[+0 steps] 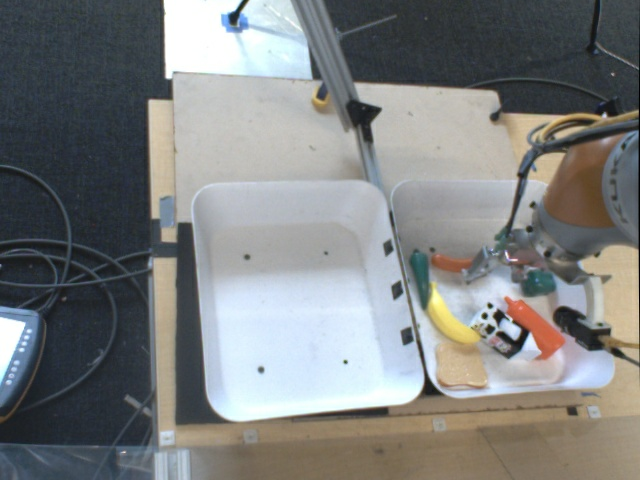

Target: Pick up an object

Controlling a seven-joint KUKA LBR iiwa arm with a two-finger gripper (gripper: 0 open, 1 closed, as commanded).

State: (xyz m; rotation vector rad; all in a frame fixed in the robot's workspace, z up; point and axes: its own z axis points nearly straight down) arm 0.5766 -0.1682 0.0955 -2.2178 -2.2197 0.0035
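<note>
In the right bin (pixel 420 203) I see my gripper (pixel 487 261) low beside an orange carrot (pixel 455 263); whether its fingers are apart I cannot tell. A banana (pixel 450 320) lies near.

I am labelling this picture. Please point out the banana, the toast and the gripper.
banana (pixel 450 323): camera view, middle of its yellow body.
toast (pixel 461 369): camera view, centre of the slice.
gripper (pixel 490 263): camera view, between its fingertips.

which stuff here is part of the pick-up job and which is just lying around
Part of the job:
gripper, over the right bin
banana
toast slice
green pepper
orange carrot
black-and-white toy
teal piece

Just lying about:
left bin
cables on the floor
handheld screen
yellow clip
</note>
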